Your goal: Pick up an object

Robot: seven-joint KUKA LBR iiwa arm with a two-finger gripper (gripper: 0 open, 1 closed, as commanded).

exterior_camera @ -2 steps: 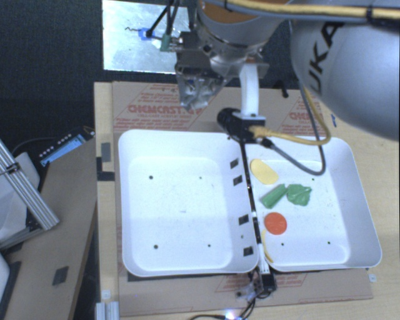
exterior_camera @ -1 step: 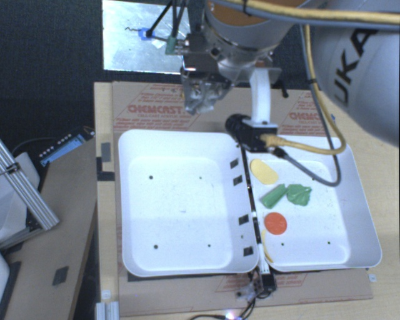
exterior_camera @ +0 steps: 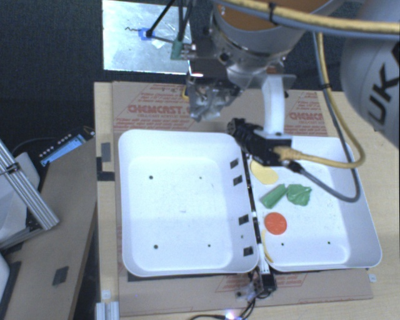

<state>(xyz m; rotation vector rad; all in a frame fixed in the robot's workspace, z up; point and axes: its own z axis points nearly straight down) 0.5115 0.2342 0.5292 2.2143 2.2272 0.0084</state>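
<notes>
Orange-red disc (exterior_camera: 275,223), two green pieces (exterior_camera: 273,195) (exterior_camera: 299,194) and a pale yellow piece (exterior_camera: 264,174) lie in the right bin (exterior_camera: 337,234), grouped in the half next to the divide between the two bins. The yellow piece sits farthest back, the green pieces touch side by side in front of it, and the disc lies nearest the camera, just apart from them.

The gripper (exterior_camera: 207,103) hangs well clear of all four, over the printed cardboard sheet (exterior_camera: 150,103) behind the back rim of the left bin (exterior_camera: 175,212). It shows as a grey metallic blur, so whether it is open or closed cannot be told, and nothing can be seen held in it. Above it the grey wrist (exterior_camera: 250,37) widens toward the orange band (exterior_camera: 262,9) at the top of the view, with the arm's large grey link (exterior_camera: 375,69) at the right.

A white bracket (exterior_camera: 273,106) drops from the wrist to a black block (exterior_camera: 261,145) over the back corner of the right bin, just beside the yellow piece. A yellow cable (exterior_camera: 325,164) runs from the block out across that bin. Black clips (exterior_camera: 240,181) line the seam between the bins. At the left stand a silver framing bar (exterior_camera: 28,194) and a dark device with a blue strip (exterior_camera: 62,145).
</notes>
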